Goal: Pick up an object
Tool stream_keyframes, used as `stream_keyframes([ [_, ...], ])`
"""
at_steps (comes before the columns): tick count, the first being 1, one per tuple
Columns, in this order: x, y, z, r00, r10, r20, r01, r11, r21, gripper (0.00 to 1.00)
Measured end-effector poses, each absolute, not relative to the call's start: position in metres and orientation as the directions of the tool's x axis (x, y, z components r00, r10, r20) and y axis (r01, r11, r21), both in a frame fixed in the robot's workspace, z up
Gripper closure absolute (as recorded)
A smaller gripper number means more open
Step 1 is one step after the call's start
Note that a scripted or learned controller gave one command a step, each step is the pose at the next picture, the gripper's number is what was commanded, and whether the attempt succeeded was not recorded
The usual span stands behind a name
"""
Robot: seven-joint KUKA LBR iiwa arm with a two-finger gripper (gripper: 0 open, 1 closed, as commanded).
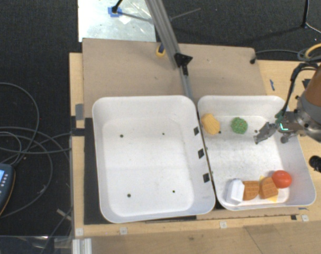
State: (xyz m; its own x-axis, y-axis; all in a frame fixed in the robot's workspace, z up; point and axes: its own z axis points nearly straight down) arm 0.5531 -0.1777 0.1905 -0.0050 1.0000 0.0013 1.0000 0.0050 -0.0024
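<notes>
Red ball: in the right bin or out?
In. The red ball sits inside the right bin, at its near right corner beside an orange block.

Two white bins (pixel 144 110) hold a yellow piece (pixel 210 124), green ball (pixel 239 125), red ball (pixel 281 179) and orange waffle-patterned blocks (pixel 259 189).

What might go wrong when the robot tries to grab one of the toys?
The green ball is round and may roll away from the gripper. The red ball, orange blocks and white piece crowd one corner of the right bin, so a grab there may hit a neighbour or the wall.
</notes>
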Motion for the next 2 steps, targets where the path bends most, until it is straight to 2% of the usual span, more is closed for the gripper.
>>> stream_keyframes([
  [1, 0.554, -0.178, 0.192, -0.004, 1.000, 0.000, 1.000, 0.004, 0.001, 0.00],
  [2, 0.564, -0.174, 0.139, -0.005, 1.000, 0.001, 1.000, 0.005, -0.003, 0.00],
])
